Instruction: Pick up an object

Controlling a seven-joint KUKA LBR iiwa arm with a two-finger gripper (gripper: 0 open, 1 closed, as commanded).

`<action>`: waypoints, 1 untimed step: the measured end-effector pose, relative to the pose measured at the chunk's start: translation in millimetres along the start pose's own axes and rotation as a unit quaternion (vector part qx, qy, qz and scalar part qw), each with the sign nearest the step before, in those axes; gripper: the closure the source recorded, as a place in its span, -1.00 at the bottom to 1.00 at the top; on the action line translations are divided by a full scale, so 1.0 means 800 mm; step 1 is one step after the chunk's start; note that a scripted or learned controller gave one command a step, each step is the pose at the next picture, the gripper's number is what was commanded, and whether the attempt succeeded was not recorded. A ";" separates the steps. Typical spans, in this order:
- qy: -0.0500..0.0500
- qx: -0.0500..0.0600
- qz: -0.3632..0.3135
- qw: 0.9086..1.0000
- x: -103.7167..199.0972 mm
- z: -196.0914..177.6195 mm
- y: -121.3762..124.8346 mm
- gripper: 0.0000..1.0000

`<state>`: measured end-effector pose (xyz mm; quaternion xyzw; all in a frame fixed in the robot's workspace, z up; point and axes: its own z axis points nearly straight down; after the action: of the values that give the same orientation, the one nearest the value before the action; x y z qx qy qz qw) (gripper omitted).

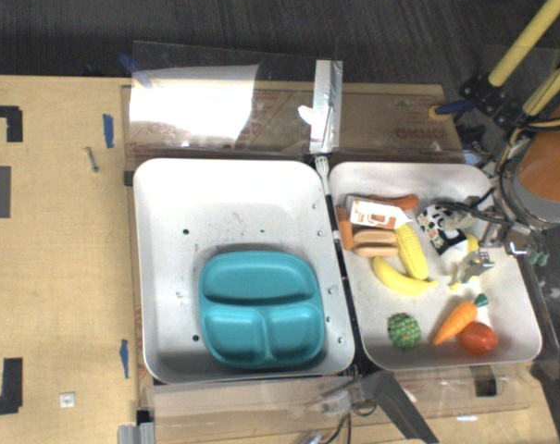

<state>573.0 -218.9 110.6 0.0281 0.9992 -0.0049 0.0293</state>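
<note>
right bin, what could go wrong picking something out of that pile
The corn, banana and hot dog lie touching in the right bin, so the claw may well nudge or catch two at once. The tomato sits near the bin's wall beside the carrot, which leaves little room and it might roll away.
</note>
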 end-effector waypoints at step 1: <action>0.021 -0.004 0.040 0.999 -0.023 0.026 0.125 -1.00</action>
<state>598.3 -120.1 90.0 0.0680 0.9976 0.0009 0.0083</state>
